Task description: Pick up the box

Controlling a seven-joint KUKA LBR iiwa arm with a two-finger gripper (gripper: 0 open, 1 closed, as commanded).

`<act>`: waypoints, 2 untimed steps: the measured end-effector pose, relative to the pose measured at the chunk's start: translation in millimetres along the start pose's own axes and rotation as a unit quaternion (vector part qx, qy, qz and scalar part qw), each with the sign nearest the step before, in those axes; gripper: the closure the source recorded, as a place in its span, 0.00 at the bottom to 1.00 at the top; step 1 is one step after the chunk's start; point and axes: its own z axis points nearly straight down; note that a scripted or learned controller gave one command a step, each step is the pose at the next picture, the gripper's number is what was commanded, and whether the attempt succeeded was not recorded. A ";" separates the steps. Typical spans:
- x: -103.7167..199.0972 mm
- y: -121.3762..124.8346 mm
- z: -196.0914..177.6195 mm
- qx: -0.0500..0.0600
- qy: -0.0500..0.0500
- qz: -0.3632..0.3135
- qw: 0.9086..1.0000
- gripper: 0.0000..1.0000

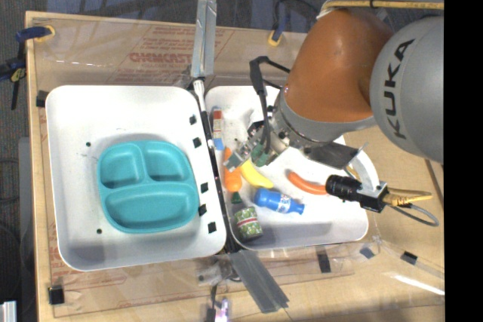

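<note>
Bins side by side: my gripper (259, 149) sits low in the right bin (343, 226), fingers hidden, grip unclear. Which item among the clutter is the box, I cannot tell

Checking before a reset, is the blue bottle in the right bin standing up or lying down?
Lying down: the blue bottle rests on its side on the right bin floor, white cap pointing right.
</note>
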 end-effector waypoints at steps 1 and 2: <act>-52.0 30.2 43.2 0.001 0.001 -0.100 0.995 1.00; -52.5 31.2 32.7 0.001 0.000 -0.103 0.995 1.00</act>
